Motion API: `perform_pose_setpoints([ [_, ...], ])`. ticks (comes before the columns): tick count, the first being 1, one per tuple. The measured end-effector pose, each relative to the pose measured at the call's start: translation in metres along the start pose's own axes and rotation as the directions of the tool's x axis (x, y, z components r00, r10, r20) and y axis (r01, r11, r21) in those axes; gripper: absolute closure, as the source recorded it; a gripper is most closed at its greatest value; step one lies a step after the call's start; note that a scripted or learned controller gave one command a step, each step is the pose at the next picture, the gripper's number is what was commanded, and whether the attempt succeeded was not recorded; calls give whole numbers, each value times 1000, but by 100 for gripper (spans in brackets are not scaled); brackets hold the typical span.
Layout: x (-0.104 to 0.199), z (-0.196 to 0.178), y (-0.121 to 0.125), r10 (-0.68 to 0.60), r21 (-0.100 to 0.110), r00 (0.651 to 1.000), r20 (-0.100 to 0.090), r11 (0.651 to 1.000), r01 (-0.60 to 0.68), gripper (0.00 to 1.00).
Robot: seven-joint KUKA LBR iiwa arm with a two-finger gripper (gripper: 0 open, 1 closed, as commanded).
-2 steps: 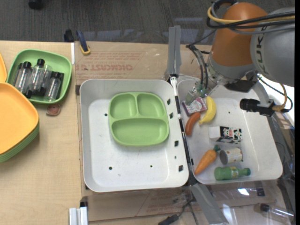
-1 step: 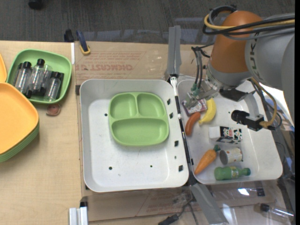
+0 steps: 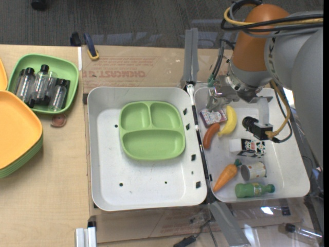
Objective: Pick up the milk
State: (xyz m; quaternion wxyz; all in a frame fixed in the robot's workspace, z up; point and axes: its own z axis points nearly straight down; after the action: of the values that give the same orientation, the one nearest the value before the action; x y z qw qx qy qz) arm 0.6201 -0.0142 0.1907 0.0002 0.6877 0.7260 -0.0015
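**Right bin contents with the arm above its far end**

Green bottle [image 3: 254, 190] lies on its side along the near wall of the right bin [image 3: 297, 153], nearest the camera. Just beyond it lies a small can [image 3: 253, 169], with a carrot [image 3: 226, 175] tilted to its left. Milk, a small white carton [image 3: 250, 146] with dark print, rests near the middle of this bin, just beyond the can and apart from the gripper. Farther back lie a banana [image 3: 229, 121], a red-orange sausage-shaped item [image 3: 209, 135] and a purple-labelled packet [image 3: 212, 117], close together. Gripper [image 3: 218, 99] sits over the far left part of the bin, just above the packet; whether it is released or clenched cannot be told, and nothing is seen grasped. Left bin [image 3: 97, 148] carries a green divided plate [image 3: 151, 129]. On the bench to the left stand a green tray of vials [image 3: 43, 84] and stacked orange plates [image 3: 18, 135].
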Motion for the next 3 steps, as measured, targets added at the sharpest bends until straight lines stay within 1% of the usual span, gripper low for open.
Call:
perform_pose_setpoints([
  [1,-11,0,-20,-352,0,936,-1,936,352,100],
  [2,-4,0,-46,-77,1,997,-2,997,77,100],
  [3,24,-87,41,-559,-4,829,2,829,559,100],
])
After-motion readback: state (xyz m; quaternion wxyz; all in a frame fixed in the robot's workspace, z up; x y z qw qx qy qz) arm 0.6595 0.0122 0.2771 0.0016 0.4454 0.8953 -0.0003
